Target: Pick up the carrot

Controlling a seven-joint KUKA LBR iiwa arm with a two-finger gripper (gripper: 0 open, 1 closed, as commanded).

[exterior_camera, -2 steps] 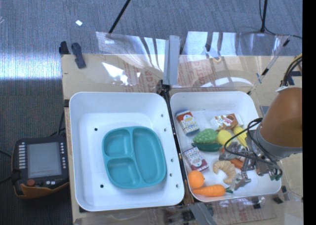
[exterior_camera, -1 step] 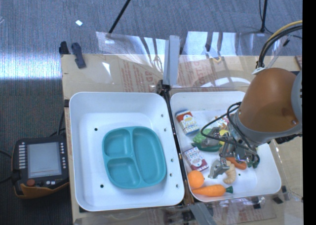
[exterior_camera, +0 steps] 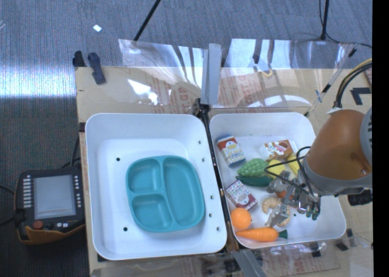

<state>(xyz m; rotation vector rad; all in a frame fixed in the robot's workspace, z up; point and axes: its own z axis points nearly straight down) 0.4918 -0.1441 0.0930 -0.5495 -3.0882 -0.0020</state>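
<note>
Camera view is showing the gripper [exterior_camera: 290,204] hovering in the right bin [exterior_camera: 316,133] just above the carrot [exterior_camera: 260,234] (jaw state I cannot tell), orange [exterior_camera: 240,218] lying beside it.

The carrot [exterior_camera: 260,234] lies in the right bin [exterior_camera: 304,121], tray [exterior_camera: 164,194] in the left.

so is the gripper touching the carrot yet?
Cannot tell. In the camera view the gripper sits right over the carrot's right end in the right bin; no clear gap or contact shows.
</note>
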